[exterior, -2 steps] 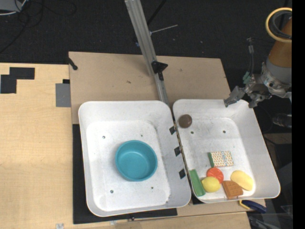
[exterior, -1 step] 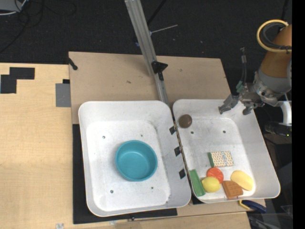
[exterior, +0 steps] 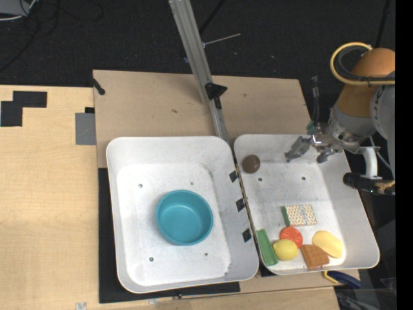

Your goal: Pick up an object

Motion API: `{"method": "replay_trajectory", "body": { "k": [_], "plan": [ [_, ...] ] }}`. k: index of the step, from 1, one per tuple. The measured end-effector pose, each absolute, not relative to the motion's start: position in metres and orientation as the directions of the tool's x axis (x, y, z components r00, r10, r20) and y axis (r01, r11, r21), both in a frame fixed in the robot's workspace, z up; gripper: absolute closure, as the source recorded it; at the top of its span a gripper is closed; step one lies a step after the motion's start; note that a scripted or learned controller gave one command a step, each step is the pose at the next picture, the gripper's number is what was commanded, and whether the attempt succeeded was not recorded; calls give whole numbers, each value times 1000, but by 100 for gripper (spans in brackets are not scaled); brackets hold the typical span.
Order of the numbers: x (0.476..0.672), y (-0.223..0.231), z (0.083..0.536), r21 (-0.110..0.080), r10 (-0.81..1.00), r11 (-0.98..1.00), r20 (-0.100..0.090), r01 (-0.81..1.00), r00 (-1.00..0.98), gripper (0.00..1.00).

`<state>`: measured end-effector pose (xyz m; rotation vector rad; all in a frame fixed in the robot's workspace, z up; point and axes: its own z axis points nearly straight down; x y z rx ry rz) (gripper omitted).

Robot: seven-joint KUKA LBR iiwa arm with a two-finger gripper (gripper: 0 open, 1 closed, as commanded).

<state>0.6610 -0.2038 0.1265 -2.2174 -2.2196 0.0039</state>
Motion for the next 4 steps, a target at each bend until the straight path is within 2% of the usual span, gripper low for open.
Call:
{"method": "replay_trajectory", "body": {
  "k": [1, 2, 3, 4],
  "plan": [
    [660, -203, 89, -3, 1000, 1, 1, 1000, -1, 0],
    [661, -203, 102, 0, 1000, 2, -1, 1000, -2, 100],
    [671, -209, 158, 5, 1000, 0, -2, 1000, 0, 100],
    [671, -209, 206, 4, 1000, 0, -1, 1000, 0, 100]
  ]
}}
